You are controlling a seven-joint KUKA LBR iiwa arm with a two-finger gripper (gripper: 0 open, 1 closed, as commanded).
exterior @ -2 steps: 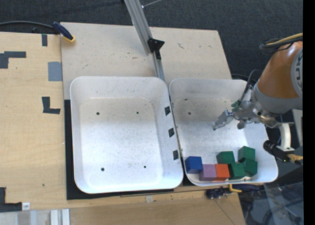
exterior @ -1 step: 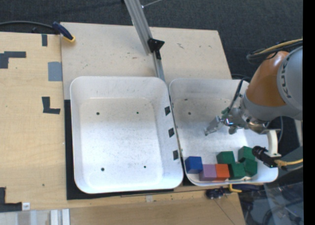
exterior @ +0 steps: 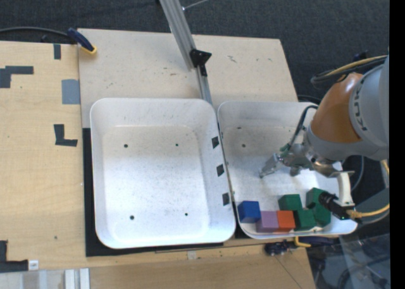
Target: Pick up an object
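Observation:
Several small blocks lie along the near edge of the right bin [exterior: 253,123]: a blue cube [exterior: 249,210], a purple block [exterior: 269,220], an orange block [exterior: 286,219] and green blocks [exterior: 291,203] [exterior: 316,209]. My gripper [exterior: 273,163] hangs over the middle of the right bin, up and slightly left of the blocks and apart from them. It is open, with nothing between its fingers. The grey arm with its orange band [exterior: 335,117] comes in from the right and covers the bin's right side.
The left bin [exterior: 101,123] sits beside the right one, sharing a raised wall. A slanted metal rail [exterior: 177,16] runs from the top down to the bins' junction. Cables lie at the right.

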